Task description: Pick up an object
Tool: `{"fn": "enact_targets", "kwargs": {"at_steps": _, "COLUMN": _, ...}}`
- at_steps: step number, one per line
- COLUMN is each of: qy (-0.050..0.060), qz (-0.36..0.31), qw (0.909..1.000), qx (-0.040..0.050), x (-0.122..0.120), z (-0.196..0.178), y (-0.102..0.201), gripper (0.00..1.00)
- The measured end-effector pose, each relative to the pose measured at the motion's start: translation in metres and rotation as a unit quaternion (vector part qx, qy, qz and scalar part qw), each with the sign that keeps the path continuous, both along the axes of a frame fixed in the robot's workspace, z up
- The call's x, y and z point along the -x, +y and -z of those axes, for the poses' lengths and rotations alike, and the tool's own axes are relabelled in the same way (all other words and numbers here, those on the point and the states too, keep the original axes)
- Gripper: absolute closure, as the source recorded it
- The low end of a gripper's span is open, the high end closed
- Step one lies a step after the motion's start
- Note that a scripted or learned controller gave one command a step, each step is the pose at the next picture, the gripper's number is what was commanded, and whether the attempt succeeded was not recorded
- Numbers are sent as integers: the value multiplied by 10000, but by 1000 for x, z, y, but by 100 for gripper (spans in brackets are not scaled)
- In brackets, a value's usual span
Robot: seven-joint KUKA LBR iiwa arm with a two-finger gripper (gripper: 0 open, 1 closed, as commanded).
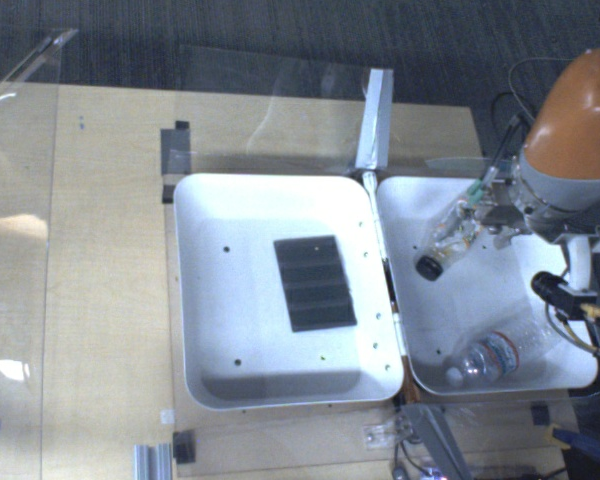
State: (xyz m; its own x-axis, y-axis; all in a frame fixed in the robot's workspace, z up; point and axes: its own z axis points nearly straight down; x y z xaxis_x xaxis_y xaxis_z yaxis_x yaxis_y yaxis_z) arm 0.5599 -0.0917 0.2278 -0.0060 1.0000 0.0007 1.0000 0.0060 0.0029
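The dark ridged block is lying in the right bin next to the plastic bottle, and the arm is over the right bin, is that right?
Not quite. The dark ridged block lies in the left bin, alone near its middle. The camera view shows it. The plastic bottle is in the right bin, near its front edge, and the arm is over the right bin.

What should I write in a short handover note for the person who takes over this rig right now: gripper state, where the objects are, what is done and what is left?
Gripper: low over the right bin, near its left wall. I cannot tell whether it holds anything.
Objects: a dark ribbed rectangular block lies flat in the middle of the left bin. A clear plastic bottle lies on its side near the front edge of the right bin.
Done: the arm has reached into the right bin; no pick is confirmed.
Left: grasp one object, probably in the right bin, and lift it clear.
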Motion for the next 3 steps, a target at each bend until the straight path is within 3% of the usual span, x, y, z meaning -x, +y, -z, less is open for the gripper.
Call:
{"fn": "enact_targets", "kwargs": {"at_steps": 1, "qy": -15, "qz": 92, "qw": 10000, "qx": 6, "x": -43, "z": 130, "y": -41, "gripper": 0}}
{"fn": "enact_targets", "kwargs": {"at_steps": 2, "qy": -28, "qz": 88, "qw": 10000, "qx": -1, "x": -44, "z": 119, "y": -40, "gripper": 100}}
{"fn": "enact_targets", "kwargs": {"at_steps": 3, "qy": 163, "qz": -127, "qw": 9998, "qx": -18, "x": -79, "z": 50, "y": 31, "gripper": 100}}
